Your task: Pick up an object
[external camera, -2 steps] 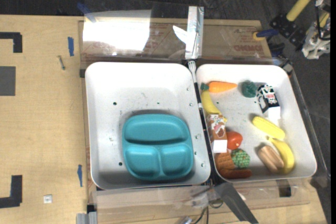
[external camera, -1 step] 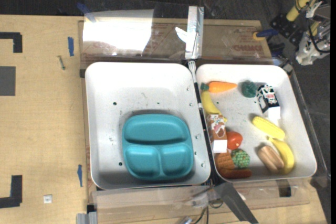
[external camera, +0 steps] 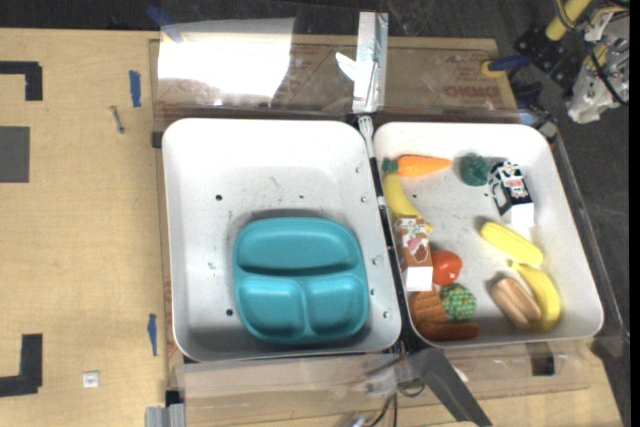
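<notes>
I see two white bins side by side. The left bin (external camera: 190, 165) holds a teal divided tray (external camera: 298, 280) with three compartments, lying flat towards its near side. The right bin (external camera: 575, 215) holds the things to pick, all small toy foods lying loose.

- **Bananas:** one yellow banana (external camera: 545, 295) curves at the near right, another (external camera: 512, 243) lies just beyond it, and a third (external camera: 398, 195) lies along the left wall.
- **Far side:** an orange carrot (external camera: 424, 165) lies there, with a dark green lump (external camera: 473, 169) to its right, then a black-and-white carton (external camera: 512, 183).
- **Near side:** a tan bread roll (external camera: 510, 300) touches the near banana, while a red tomato (external camera: 446, 267) and a speckled green ball (external camera: 458, 301) sit nearer the left wall.

I cannot tell the gripper's state.
</notes>
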Robot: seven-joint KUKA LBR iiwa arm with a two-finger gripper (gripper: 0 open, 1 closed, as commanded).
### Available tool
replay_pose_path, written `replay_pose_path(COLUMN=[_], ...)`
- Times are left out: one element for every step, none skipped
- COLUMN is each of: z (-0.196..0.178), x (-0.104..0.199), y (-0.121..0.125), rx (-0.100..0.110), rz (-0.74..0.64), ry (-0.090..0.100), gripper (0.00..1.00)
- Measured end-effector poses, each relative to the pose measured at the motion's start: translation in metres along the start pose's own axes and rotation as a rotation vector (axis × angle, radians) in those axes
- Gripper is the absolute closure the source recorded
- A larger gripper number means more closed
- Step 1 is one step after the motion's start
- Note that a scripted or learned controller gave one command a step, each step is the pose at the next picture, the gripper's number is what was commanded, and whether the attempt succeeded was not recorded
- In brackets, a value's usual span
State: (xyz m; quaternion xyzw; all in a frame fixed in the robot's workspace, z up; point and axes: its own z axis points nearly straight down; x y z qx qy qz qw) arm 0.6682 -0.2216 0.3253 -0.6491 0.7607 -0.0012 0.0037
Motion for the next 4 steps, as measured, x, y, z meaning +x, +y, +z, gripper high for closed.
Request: replay_pose_path(z=[0.014,0.0,-0.012,-0.025], x=[0.0,-0.001,-0.003,-0.003], y=[0.0,-0.001,-0.003,0.0], rx=[-0.004,0.007,0.016,0.003], rz=[-0.186,-0.182,-0.178,-0.463], ry=[-0.001,-0.004,-0.008,0.001], gripper=[1.0,1.0,1.0,1.0])
